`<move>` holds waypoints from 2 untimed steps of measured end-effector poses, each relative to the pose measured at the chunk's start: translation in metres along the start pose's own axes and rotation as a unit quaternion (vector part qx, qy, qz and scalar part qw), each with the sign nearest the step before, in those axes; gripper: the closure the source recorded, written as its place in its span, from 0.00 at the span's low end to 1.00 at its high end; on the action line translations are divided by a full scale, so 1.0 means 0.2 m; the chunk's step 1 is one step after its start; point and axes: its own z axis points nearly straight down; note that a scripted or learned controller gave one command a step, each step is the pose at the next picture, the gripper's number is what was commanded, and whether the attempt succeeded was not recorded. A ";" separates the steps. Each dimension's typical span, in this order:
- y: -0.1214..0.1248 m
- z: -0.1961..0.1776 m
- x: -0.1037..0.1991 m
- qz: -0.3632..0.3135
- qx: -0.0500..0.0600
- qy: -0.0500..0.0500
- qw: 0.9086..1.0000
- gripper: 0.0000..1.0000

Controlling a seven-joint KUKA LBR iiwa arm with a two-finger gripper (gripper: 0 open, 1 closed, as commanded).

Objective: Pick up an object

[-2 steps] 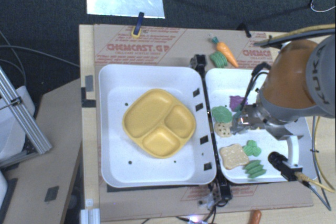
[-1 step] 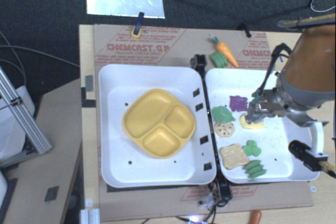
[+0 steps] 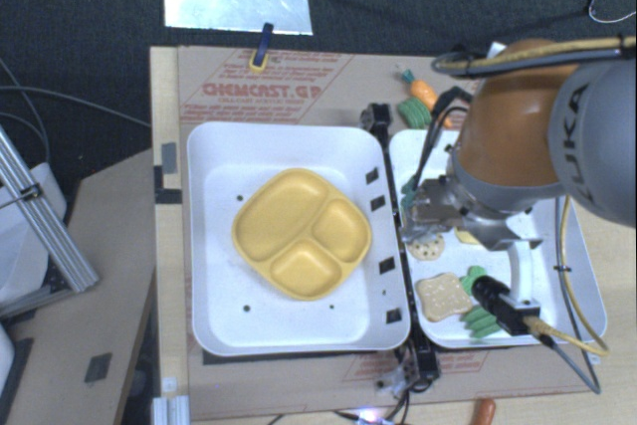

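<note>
My gripper (image 3: 428,217) hangs low over the left part of the right bin (image 3: 593,314), and the arm's orange band and grey wrist hide much of that bin. Directly below the gripper lies a round speckled cracker (image 3: 427,248). A tan toast slice (image 3: 441,297) sits nearer the front, and green toy pieces (image 3: 479,319) lie beside it. I see nothing held in the gripper.
The left bin (image 3: 214,214) holds a yellow divided plate (image 3: 302,232). An orange carrot with a green piece (image 3: 419,101) lies on the cardboard behind the right bin. A black cable fitting (image 3: 501,305) and a yellow cable trail over the right bin's front.
</note>
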 end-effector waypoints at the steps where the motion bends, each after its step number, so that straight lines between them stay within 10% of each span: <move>1: 0.01 -0.45 -0.01 0.003 -0.005 -0.001 1.000 1.00; 2: 0.01 -0.48 -0.01 0.001 -0.003 -0.001 1.000 1.00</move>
